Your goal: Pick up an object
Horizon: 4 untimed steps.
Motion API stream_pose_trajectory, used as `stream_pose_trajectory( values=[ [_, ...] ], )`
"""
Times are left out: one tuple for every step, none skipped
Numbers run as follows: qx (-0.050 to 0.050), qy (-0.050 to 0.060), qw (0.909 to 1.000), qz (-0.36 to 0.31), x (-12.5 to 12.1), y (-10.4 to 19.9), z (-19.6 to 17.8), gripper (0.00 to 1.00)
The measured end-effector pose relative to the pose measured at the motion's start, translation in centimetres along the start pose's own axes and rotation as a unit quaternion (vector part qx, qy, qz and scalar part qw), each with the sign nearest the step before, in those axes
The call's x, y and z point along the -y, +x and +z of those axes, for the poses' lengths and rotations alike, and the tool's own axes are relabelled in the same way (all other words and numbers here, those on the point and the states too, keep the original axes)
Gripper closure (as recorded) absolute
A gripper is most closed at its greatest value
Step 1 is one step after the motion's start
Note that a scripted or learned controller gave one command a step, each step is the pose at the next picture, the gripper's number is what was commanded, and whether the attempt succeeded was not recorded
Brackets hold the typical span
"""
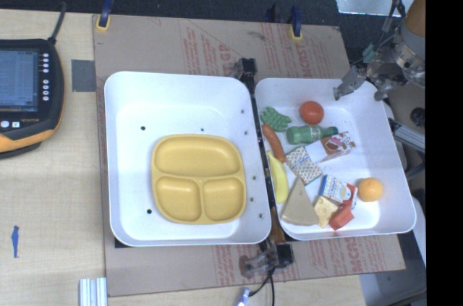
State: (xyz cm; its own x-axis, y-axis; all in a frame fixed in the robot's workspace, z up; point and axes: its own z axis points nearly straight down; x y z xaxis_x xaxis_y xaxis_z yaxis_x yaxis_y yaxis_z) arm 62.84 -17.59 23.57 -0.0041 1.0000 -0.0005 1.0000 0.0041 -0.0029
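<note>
Hovering over the right bin's (387, 153) far right corner: gripper (359, 82), coming in from the right edge. Fingers look spread, one tip (340, 91) pointing down-left and the other (379, 93) near the bin wall, with nothing between them. Released, no object held.

Candidate objects all sit in the right bin, apart from the gripper:
- tomato (312, 111), nearest the gripper, towards the back of the bin
- green bottle (309, 133) lying on its side just in front of the tomato
- green leafy item (274, 116) by the left wall
- carrot (273, 141) slanted along the left wall, banana (278, 177) below it
- checkered packet (304, 164) in the middle, touching the banana side
- small red-and-white carton (338, 145) right of the bottle
- tan wedge (297, 205) at the front, yellow cheese block (325, 210) beside it
- blue-white packet (333, 189) and a red piece (344, 212) touching the cheese
- orange (370, 189) on its own near the right wall

Left bin (126, 153) holds a yellow tray (197, 178) with three compartments, roughly centred and towards the front.

Both bins rest on a cardboard sheet (181, 44) clamped at the back edge. Teach pendant (25, 95) lies on the bench at far left.
</note>
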Motion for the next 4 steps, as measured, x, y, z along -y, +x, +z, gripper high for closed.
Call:
stream_pose_trajectory(
  values=[
    [0.000, 0.001, 1.0000, -0.001, -2.8, 4.4, 11.5, 0.00],
    [0.000, 0.001, 1.0000, 0.000, -2.8, 2.2, 14.4, 0.00],
    [0.000, 0.001, 1.0000, -0.001, -2.9, 2.2, 13.3, 1.00],
    [-0.001, -0.001, 1.0000, 0.000, -2.9, 12.2, 4.3, 1.00]
  ],
)
